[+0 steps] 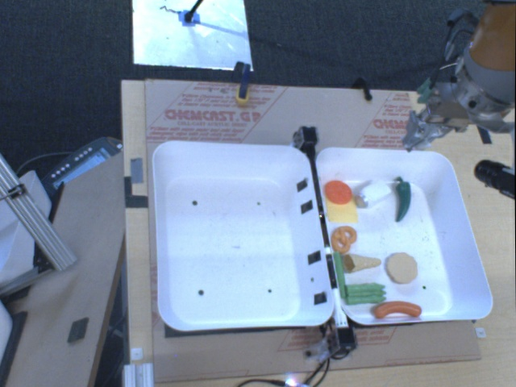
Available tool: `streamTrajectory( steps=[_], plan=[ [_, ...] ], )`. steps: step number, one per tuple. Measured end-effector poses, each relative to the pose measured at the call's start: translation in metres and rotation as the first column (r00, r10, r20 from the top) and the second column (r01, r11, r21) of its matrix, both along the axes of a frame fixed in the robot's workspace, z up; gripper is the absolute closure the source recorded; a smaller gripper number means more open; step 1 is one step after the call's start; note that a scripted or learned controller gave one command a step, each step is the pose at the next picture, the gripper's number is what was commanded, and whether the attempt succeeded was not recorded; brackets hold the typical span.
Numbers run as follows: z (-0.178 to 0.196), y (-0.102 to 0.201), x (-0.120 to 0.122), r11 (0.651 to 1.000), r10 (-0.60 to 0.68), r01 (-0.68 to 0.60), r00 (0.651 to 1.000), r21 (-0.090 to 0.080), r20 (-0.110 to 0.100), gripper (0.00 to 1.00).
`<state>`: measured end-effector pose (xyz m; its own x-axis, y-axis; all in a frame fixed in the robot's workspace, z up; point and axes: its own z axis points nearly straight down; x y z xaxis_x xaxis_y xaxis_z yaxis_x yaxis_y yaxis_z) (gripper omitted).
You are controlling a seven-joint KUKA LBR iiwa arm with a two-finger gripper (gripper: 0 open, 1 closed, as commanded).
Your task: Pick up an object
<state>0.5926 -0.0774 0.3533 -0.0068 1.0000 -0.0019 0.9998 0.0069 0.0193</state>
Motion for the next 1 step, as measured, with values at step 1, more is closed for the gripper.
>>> streamTrajectory(
  steps=[1],
  plan=[
    [0.1286, 0.0469, -0.0143, 1.000, 0.004, -0.004, 1.000, 0.003, -0.002, 1.00]
  ],
)
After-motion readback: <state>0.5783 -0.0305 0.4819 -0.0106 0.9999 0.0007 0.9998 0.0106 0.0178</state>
